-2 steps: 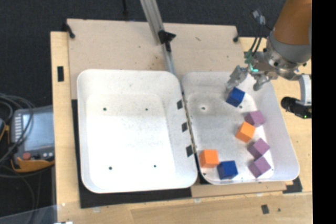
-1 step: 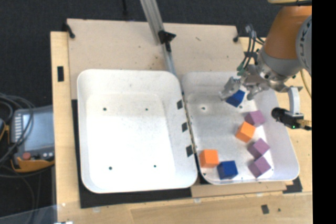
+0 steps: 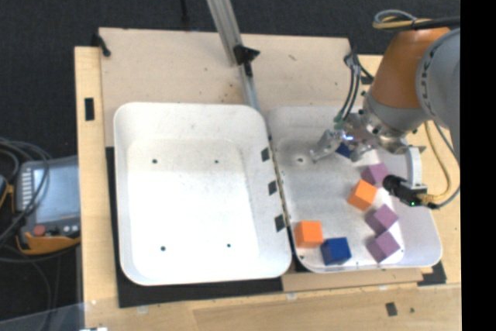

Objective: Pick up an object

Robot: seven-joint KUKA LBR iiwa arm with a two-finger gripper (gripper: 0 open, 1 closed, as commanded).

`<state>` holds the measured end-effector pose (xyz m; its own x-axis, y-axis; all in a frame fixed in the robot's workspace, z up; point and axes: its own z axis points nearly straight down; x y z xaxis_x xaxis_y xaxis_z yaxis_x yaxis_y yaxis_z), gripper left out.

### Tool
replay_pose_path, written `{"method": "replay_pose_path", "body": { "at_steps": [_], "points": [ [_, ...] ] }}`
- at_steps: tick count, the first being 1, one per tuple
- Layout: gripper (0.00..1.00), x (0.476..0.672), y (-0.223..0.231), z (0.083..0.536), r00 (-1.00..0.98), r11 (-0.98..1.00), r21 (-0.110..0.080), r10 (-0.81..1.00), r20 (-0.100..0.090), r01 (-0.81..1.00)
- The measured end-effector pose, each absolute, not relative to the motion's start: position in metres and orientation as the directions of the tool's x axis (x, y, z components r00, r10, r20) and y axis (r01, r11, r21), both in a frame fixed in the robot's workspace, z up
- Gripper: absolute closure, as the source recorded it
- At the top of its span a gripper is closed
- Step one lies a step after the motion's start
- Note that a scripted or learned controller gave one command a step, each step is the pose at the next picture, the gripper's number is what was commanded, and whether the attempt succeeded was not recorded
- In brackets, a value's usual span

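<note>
My gripper (image 3: 342, 146) hangs over the upper middle of the right bin (image 3: 306, 132), below the orange-banded wrist. A small blue piece (image 3: 346, 152) shows right at the gripper, mostly hidden by it; whether it is held is unclear. Loose cubes lie in the lower right of this bin. One orange cube (image 3: 362, 195) is just below the gripper and another orange cube (image 3: 310, 232) sits near the bin's left wall. A blue cube (image 3: 335, 250) rests at the front rim. Three purple cubes (image 3: 376, 174) (image 3: 382, 218) (image 3: 384, 246) line the right side.
The left bin (image 3: 194, 190) sits beside the right one, with black clips along the shared wall. A slanted aluminium rail (image 3: 221, 4) rises behind the bins. Cables trail from the wrist on the right. A pendant lies off the bench at far left.
</note>
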<state>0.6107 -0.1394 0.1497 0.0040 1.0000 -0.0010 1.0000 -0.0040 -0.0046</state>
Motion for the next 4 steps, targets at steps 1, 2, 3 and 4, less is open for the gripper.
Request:
{"method": "replay_pose_path", "body": {
  "at_steps": [1, 2, 3, 4],
  "points": [
    [0.0, 0.61, -0.141, 0.097, 0.004, -0.004, -0.004, 1.0, -0.002, 1.0],
    [1.0, 0.612, -0.141, 0.112, 0.01, -0.01, 0.005, 1.0, 0.0, 1.0],
    [1.0, 0.617, -0.145, 0.176, 0.004, -0.004, 0.008, 1.0, -0.002, 1.0],
    [1.0, 0.619, -0.147, 0.229, -0.003, 0.003, 0.008, 1.0, -0.002, 1.0]
  ]
}}
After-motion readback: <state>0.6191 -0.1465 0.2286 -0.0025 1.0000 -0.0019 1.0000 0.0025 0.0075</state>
